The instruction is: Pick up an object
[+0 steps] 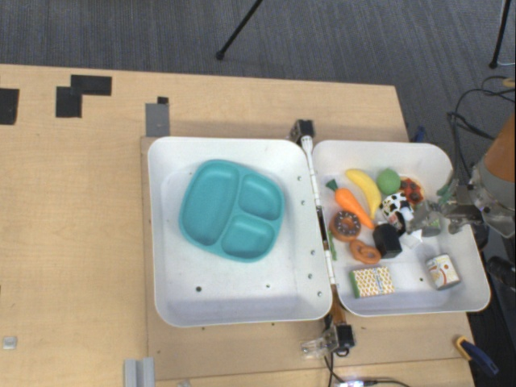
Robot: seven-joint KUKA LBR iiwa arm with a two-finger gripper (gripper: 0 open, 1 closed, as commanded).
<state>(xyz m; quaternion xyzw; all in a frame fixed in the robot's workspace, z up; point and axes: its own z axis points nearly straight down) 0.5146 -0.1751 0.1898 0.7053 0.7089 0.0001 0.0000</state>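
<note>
The right bin (463,297) holds several small items: a yellow banana (364,188), an orange carrot (353,205), a green ball (389,179), a black-and-white spotted toy (394,204), a brown doughnut (347,224), an orange ring (365,253), a black block (387,239), a patterned flat box (372,280) and a small white carton (442,271). My gripper (421,220) reaches in from the right, low over the bin's middle, just right of the black block and the spotted toy. Nothing is visibly held.
The left bin (173,297) contains a teal divided plate (232,210). A metal divider (319,216) runs between the bins. The arm's body (496,185) hangs over the right bin's right rim. Cables lie on the floor to the right.
</note>
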